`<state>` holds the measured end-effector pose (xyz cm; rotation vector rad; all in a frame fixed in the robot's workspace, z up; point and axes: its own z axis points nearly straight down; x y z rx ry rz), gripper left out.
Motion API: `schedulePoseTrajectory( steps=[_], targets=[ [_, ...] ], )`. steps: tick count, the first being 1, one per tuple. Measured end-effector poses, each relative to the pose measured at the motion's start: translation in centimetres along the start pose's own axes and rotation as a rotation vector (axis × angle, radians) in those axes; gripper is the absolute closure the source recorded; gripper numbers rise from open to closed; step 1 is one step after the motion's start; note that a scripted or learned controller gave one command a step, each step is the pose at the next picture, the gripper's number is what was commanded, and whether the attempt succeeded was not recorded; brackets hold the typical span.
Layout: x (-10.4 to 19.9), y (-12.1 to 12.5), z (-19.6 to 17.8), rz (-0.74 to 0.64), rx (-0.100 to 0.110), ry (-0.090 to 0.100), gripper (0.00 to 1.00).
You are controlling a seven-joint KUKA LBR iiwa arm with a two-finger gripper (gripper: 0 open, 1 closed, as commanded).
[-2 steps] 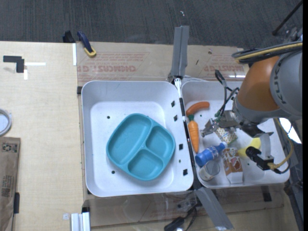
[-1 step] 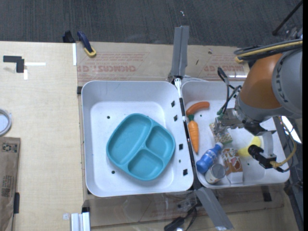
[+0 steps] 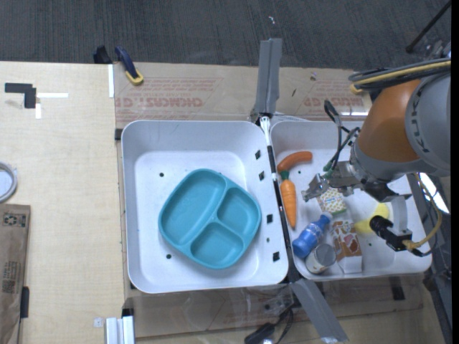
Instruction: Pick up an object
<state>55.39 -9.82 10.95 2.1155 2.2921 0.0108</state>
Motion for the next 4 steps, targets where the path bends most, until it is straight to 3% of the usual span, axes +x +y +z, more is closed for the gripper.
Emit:
schedulePoseTrajectory(
  steps=[1,2,3,4],
  targets=[
    [-0.1,0.0,-0.9,0.004,0.0,-0.001,1.0],
    [-0.1,0.0,-0.9,0.004,0.0,-0.001,0.0],
    [-1.4,-5.0,1.8,0.027,0.024,0.012,0.0],
    [-1.5,-4.9,0.9,0.031,0.022,0.011,1.0]
  ],
)
